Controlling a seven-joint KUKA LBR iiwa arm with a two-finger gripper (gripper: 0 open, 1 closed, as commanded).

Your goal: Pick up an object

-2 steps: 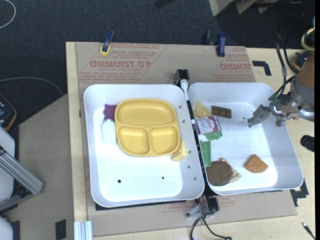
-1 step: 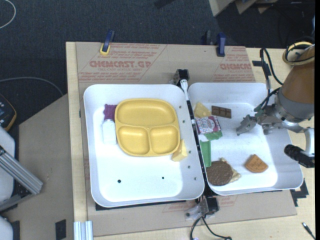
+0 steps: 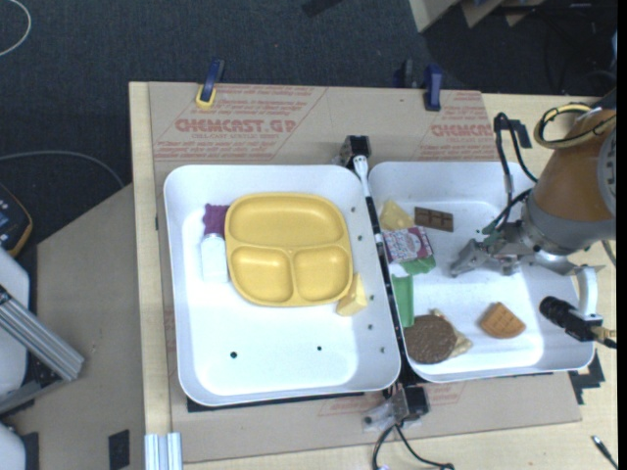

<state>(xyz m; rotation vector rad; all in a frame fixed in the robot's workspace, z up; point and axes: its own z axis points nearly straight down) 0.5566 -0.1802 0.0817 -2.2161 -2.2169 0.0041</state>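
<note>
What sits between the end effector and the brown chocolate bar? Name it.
Nothing visible does. The end effector hangs over bare floor of the right bin, and the chocolate bar lies up-left of it with only white floor between them.

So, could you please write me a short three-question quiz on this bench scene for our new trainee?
1. True or false: the yellow divided tray lies in the left bin.
2. Which bin is the gripper over?
3. The round brown patty sits: A) at the right bin's near edge, B) on the yellow tray, C) outside the bins.

Key: 1 true; 2 the right bin; 3 A.
</note>
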